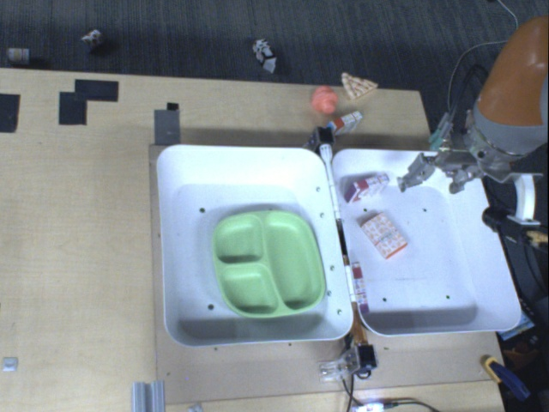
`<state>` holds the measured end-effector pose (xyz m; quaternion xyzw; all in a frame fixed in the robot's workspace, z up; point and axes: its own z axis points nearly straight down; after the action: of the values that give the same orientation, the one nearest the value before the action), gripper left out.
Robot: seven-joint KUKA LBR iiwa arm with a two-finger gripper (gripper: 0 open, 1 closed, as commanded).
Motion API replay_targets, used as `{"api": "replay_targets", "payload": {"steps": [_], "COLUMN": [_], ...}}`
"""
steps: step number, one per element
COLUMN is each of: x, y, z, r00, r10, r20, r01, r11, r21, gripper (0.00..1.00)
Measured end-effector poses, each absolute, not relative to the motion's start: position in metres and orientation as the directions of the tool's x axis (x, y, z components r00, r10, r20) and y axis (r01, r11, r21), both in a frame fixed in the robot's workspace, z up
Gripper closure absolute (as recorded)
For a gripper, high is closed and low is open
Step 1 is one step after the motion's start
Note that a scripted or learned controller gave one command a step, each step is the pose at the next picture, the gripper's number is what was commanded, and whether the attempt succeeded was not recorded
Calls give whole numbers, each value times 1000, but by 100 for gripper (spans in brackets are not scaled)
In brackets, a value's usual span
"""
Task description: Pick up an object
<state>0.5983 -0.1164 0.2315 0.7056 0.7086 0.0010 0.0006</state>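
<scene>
The checkered packet, a small flat rectangle with a red-and-white grid pattern, is found lying flat near the centre of the right bin, turned a bit askew, and it's probably the easiest pick here. Going left to right: a green divided plate is sat in the middle of the left bin and isn't really in play. Just past the divider, at about 11 o'clock from the packet, a small red-and-white carton is seen lying close by but apart from it. Further over, at roughly 2 o'clock from the packet, the gripper is held above the bin's upper right corner with nothing between its fingers, which look spread apart. Trouble is easily imagined, tbh. The packet is so thin and flat that it could be skated over or just pushed along the slick white floor instead of being pinched. If the descent is aimed between the two items, neither would be caught. A drop too near the bin wall could also get the fingers knocked off line.
</scene>
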Motion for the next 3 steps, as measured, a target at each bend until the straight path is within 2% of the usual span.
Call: {"api": "replay_targets", "payload": {"steps": [1, 2, 3], "x": [526, 491, 493], "y": [-108, -85, -84], "z": [110, 88, 99], "r00": [-2, 1, -2], "r10": [1000, 1000, 1000], "r20": [1, -5, -5], "r01": [1000, 1000, 1000], "r11": [2, -1, 2], "r21": [-1, 16, 21], "gripper": [0, 0, 100]}}
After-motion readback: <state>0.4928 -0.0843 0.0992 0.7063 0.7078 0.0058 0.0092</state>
